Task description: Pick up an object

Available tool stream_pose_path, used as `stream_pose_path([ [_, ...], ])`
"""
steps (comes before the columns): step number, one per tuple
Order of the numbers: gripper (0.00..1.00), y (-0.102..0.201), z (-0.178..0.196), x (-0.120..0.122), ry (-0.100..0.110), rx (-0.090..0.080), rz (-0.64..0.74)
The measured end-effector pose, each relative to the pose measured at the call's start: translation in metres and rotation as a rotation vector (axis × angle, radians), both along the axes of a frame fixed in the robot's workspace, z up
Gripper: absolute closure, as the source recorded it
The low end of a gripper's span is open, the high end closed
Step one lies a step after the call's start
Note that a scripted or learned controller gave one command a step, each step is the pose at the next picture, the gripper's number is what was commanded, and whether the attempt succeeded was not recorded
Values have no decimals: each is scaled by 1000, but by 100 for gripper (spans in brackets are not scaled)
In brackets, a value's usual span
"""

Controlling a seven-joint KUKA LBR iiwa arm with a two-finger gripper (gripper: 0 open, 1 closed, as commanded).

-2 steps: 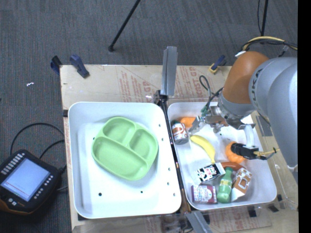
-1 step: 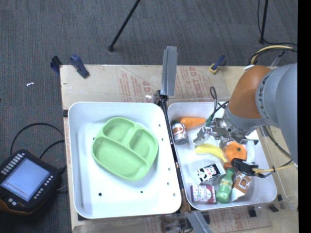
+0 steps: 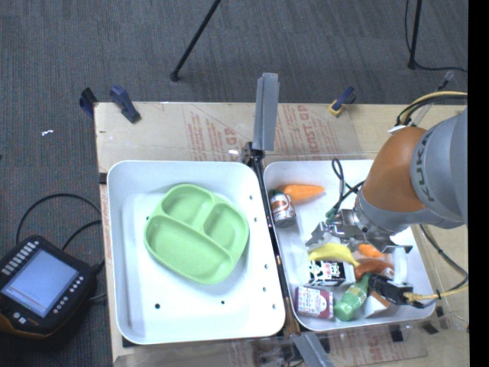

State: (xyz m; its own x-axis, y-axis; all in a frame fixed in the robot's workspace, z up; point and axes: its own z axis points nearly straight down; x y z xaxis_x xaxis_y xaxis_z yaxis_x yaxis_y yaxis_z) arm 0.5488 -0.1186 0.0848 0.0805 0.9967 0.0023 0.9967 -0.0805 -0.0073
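The right bin [image 3: 302,170] holds a pile of small objects. An orange carrot [image 3: 302,192] lies at its back, with a small can [image 3: 282,208] beside it. Nearer the front are a yellow banana [image 3: 335,251], a black-and-white carton [image 3: 327,271], a red packet [image 3: 313,301], a green bottle [image 3: 350,303] and an orange-red piece [image 3: 371,265]. My gripper [image 3: 330,233] hangs low in this bin, just above the banana's back edge, under the orange wrist band [image 3: 397,174]. The wrist hides part of the pile.
The left bin [image 3: 126,281] carries a light green divided plate [image 3: 197,232]. A grey post [image 3: 266,121] rises at the back between the two bins. Cables [image 3: 443,281] loop by the right bin's right wall. A teach pendant [image 3: 42,281] lies on the floor at left.
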Motion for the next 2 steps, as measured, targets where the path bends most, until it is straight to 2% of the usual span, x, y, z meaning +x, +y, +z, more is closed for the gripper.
stream_pose_path([
  [1, 0, -2, 24, -12, 0, -2, -201],
  [2, 0, 11, 58, -8, -2, -1, -74],
])
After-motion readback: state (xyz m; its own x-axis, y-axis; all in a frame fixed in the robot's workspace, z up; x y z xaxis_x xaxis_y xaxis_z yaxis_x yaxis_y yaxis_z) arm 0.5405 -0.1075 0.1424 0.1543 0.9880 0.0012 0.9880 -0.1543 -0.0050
